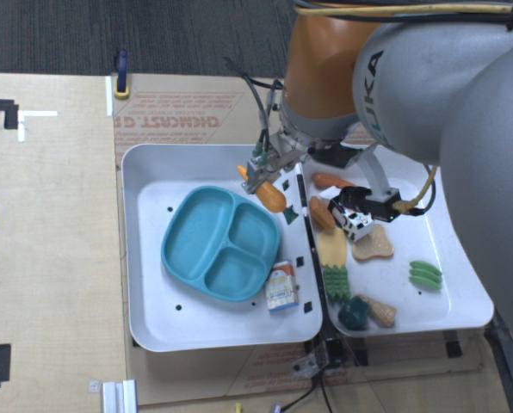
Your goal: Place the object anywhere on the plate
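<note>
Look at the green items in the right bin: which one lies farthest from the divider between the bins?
The green pea pod, lying alone on the right bin's floor. The green ridged piece and the dark green item both sit close against the divider.

We see a smooth, matt blue three-compartment plastic plate point(224, 245) in a glossy white plastic bin point(145, 256), upon pale wood-look bench point(50, 256).

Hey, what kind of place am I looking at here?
Most likely a robotics lab bench set up for pick-and-place trials. A grey and orange robot arm reaches over two white bins; one holds a blue divided plate, the other toy food. Cardboard lines the bench.
</note>
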